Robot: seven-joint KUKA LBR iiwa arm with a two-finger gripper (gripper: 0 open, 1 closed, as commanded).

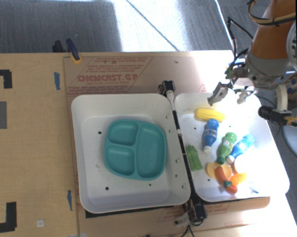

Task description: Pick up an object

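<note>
1. Over the far end of the right bin, the fingers hang spread wide with nothing between them; the second finger shows near the bin's far right corner. The gripper sits above the bin rather than down in it, which suits an approach before a descent.
2. Just beneath and a little nearer the camera lies a yellow banana, flat on the bin floor and closest to the fingers, so it looks like the likeliest target.
3. Beyond it, a blue bottle lies on its side, with a green bottle and a light blue bottle tilted beside it. Their lower ends crowd toward orange pieces at the near end.
4. A green strip rests along the bin's left wall, apart from the cluster.
5. Across the divider, the left bin holds a teal tray with three sections, lying flat and away from the action.
6. Both bins rest on a cardboard-covered surface, which keeps them level for grasping.
</note>
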